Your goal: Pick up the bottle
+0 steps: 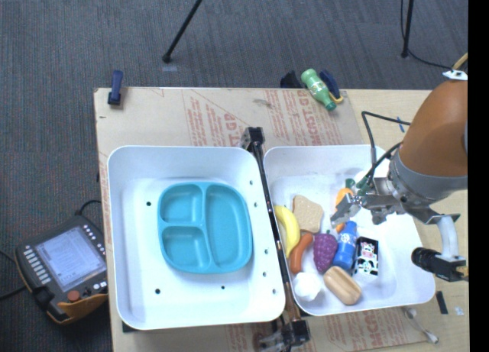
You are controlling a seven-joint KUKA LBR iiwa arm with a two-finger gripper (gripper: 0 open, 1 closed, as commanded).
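Task looks not done yet: the bottle (346, 245), blue with a white cap and label, lies in the right bin (321, 161) at lower right of the frame, wedged in the toy-food pile, apparently not lifted. The gripper (349, 207) sits just above and slightly left of the bottle's cap end, reaching in from the right under the orange-banded wrist. Gripper state: cannot tell, the metal parts blur together against the white bin and clutter. Nothing shows between them that I'd call a grasp. My read: it's in the approach or descent phase, with closing on the bottle and lifting left to do. Neighbours crowd the target: purple grapes (325, 251) touching its left side, a small black-and-white carton (367, 257) just beside it on the right, a bread roll (343, 285) below, a white egg-like piece (307, 286) lower left, a carrot or sausage shape (299, 251), a banana (288, 226) and a toast slice (309, 212) further left. The left bin (126, 190) holds a teal divided plate (205, 227), well apart from the action. A second, green bottle (318, 88) lies on the worktop (199, 114) above the right bin near top centre; which bottle is meant isn't certain, but the arm is over the blue one. Hard to make out: an orange bit by the gripper, partly covered by it. The arm body hides the bin's upper right corner, and the frame edge cuts off the arm. The bottle label is too small to read.
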